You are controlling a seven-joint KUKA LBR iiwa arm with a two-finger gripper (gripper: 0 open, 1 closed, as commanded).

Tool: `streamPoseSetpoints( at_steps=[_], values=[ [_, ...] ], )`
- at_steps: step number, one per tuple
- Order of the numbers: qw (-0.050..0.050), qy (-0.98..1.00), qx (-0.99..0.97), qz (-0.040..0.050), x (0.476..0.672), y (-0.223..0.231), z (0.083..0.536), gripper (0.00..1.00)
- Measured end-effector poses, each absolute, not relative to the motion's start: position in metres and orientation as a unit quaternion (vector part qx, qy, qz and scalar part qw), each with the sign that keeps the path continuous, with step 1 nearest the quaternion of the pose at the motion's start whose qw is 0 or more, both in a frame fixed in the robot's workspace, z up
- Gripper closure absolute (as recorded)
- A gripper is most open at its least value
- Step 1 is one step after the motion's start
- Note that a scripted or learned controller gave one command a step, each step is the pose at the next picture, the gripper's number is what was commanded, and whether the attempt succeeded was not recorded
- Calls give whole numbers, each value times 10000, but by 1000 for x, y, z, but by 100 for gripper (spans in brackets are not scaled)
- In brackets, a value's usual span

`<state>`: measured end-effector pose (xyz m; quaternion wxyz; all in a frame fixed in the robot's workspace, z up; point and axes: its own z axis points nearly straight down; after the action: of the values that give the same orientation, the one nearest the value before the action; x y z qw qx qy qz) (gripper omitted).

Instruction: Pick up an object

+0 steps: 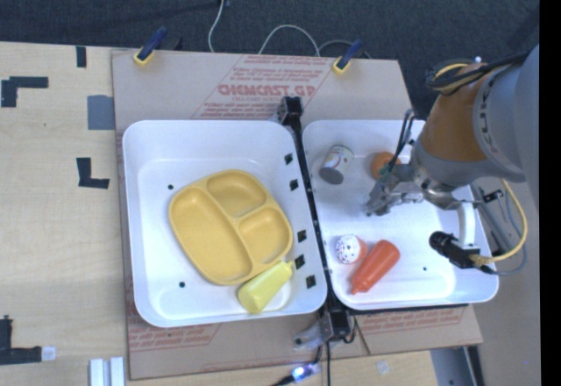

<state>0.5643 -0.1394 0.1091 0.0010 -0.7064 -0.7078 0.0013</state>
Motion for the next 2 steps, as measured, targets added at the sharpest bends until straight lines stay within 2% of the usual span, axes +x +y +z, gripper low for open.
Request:
streamPoseSetpoints(
  at_steps=[2],
  values=[
    [-7, -7076, -7066, -4, 550, -138, 207, 100]
  ],
)
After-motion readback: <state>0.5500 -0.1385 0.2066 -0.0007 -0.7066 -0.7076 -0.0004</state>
